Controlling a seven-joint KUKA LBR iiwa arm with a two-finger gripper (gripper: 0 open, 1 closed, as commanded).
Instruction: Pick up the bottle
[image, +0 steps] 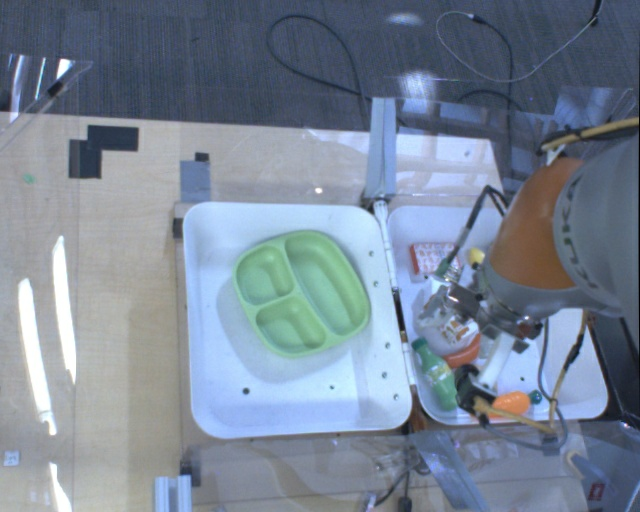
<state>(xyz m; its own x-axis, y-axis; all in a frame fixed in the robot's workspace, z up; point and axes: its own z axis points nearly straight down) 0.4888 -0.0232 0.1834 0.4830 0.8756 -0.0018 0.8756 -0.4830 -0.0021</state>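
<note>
Just the one overhead shot. The left bin (205, 330) has a light green divided plate (300, 293) sitting about in the middle. It has three compartments and lies flat, turned at a bit of an angle to the bin walls.

The right bin (445, 225) is where it gets busy. The arm (560, 235), grey with its orange band, comes in from the right and hangs over most of that bin. The gripper (460, 312) sits low over the middle of the clutter, and honestly I can't tell if the claw is released or clenched from this angle; too much hardware in the way.

The bottle (434, 366) is green with a label. It's lying on its side in the near part of the right bin, close to the wall shared with the left bin, just below and to the left of the gripper. Nothing shows it being gripped.

A red-and-white packet (428, 258) lies toward the far end of that bin. A small orange thing (512, 402) sits near the front edge, right of the bottle. There's also something red-orange (461, 353) right under the gripper, touching or nearly touching the bottle, but I can't make out what it is.
</note>
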